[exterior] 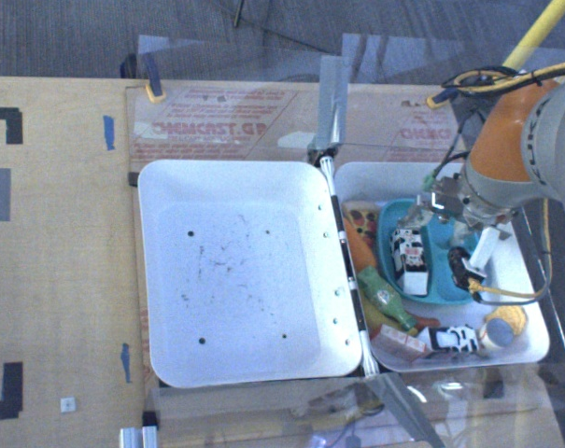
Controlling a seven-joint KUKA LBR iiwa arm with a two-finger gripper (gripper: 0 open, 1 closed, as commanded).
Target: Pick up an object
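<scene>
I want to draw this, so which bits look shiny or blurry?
In the camera view, clear plastic sheets along the bottom edge glare pale; the left bin is evenly lit with faint scuffs; small things beside the teal dish look soft and hard to read.

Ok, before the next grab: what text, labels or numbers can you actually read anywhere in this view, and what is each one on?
"CHEMCAST GP", faint red print, on the clear protective sheet behind the left white bin.
More red print on the same kind of sheet behind the right white bin: too blurred to read.
Black-and-white patterned packet on the teal plastic dish: markings too small to read.
</scene>
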